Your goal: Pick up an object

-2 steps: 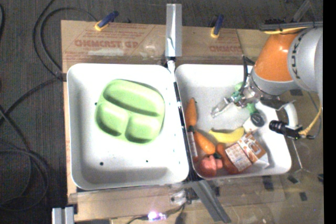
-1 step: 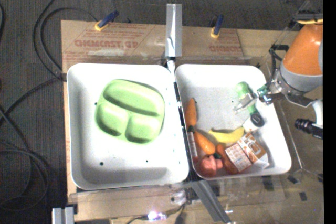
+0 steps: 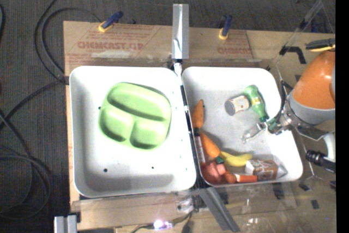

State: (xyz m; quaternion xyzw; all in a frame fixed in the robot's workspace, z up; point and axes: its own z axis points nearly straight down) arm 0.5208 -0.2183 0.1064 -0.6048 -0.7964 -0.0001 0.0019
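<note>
So the bench (image 3: pixel 82 41) carries two white bins side by side. The left bin (image 3: pixel 87 172) just holds a green sectioned tray (image 3: pixel 135 115), sitting flat in the middle. The right bin (image 3: pixel 218 76) has all the pickable stuff, mostly slid into its near-left corner: carrots (image 3: pixel 198 113), a banana (image 3: pixel 238 158), a juice carton (image 3: pixel 265 168). A green bottle (image 3: pixel 254 101) and a small can (image 3: pixel 237 105) lie apart, mid-bin. The claw (image 3: pixel 256 131) hangs just below the bottle, nothing in it; can't tell how wide it's spread.
</note>
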